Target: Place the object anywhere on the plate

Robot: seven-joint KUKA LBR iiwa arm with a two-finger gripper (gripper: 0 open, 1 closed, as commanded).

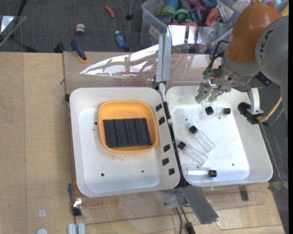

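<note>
An orange plate (106, 114) lies in the left bin (87, 164). A black ribbed rectangular block (127, 132) lies flat on the plate and covers most of its middle. My gripper (207, 94) hangs over the far part of the right bin (256, 155), well to the right of the plate. Its jaws stand a little apart, open, with nothing between them. A small black cap (209, 110) lies on the bin floor just below it.
The right bin holds clear plastic vials (201, 141) with black caps (192, 129), one more vial (199, 172) by the near wall, and a loose black piece (226, 110). A divider with black clips (165, 135) separates the bins. A tub of toys (183, 13) stands behind.
</note>
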